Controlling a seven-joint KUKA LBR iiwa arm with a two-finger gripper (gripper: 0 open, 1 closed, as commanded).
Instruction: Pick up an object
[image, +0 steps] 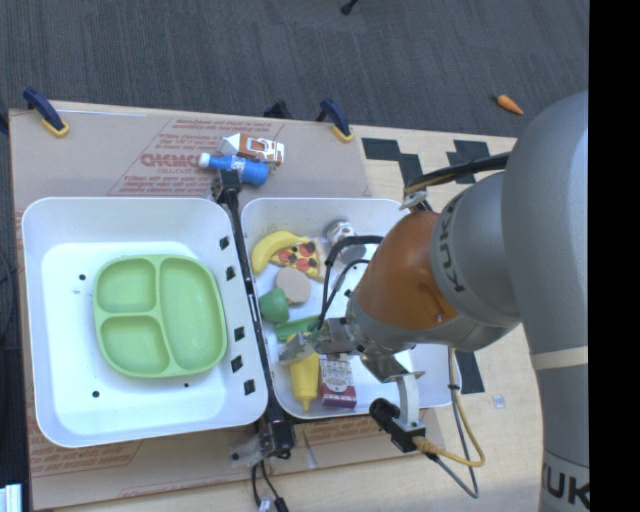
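Here, from the overhead camera, the table (330, 140) is covered in brown cardboard with red print, clipped at its far edge by blue and yellow clamps (336, 117). Around it lies dark grey carpet, with a small orange bit (509, 103) on the floor at the upper right. 2 shallow white bins sit side by side. The left bin (50, 330) carries a green divided plate (160, 316) with 3 compartments. The right bin (385, 212) is crowded: a banana (272, 246), a pizza slice (301, 258) touching it, a tan round piece (294, 289), a green cup (273, 305), a yellow bottle (304, 378) and a dark red packet (337, 383) just beside it. A small toy car (262, 150) and a blue and white tube (236, 166) rest on the cardboard beyond the bins.

The arm (440, 280) covers much of the right bin. The gripper (305, 345) sits low near the green cup and yellow bottle, but the spot is cluttered and small, so whether the fingers are spread or closed cannot be told.
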